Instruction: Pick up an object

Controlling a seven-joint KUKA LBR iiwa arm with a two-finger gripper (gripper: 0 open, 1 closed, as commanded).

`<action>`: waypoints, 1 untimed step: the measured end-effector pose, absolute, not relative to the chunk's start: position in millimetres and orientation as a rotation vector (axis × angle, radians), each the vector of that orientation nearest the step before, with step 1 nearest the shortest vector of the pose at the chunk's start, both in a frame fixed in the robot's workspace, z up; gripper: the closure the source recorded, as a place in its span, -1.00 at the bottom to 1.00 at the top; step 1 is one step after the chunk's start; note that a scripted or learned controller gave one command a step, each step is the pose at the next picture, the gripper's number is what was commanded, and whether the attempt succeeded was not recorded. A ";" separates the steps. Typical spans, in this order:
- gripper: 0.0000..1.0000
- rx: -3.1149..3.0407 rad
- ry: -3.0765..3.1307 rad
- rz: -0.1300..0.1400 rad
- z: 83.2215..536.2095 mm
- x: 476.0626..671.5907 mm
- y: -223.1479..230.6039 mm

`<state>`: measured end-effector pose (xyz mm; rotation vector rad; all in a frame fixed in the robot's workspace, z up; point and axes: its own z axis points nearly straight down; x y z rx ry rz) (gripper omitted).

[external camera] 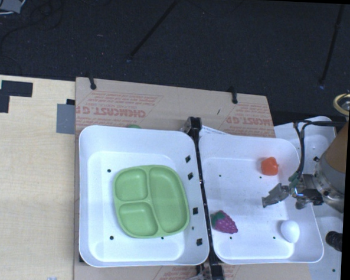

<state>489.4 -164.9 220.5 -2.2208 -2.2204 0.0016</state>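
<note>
Starting at the near edge: the right bin [247,256] has a purple grape-looking bunch [224,222] sitting at about 7 o'clock on its floor, right beside the divider between the two bins. Over at roughly 4 o'clock in the same bin there's a white egg-shaped thing [289,230], lying near the front right corner.

Just above the egg, around 3 o'clock, the gripper [285,193] pokes in over the bin from the right side. One grey finger [273,197] sticks out toward the bin's middle, but honestly I can't tell how wide the hand is from this angle, and nothing shows between its tips. It's apart from the egg and well apart from the grapes.

Further back, at about 1 o'clock, a small orange-red object [270,166] sits near the bin's far wall, off on its own.

The left bin [97,161] holds a green three-compartment plate [150,200], pretty much dead center, tilted a bit.

Both bins rest on a cardboard sheet [171,109] with red printing, its far strip showing at 12 o'clock.
</note>
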 end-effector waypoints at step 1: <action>-1.00 -2.216 -2.214 0.007 157.2 484.9 -167.4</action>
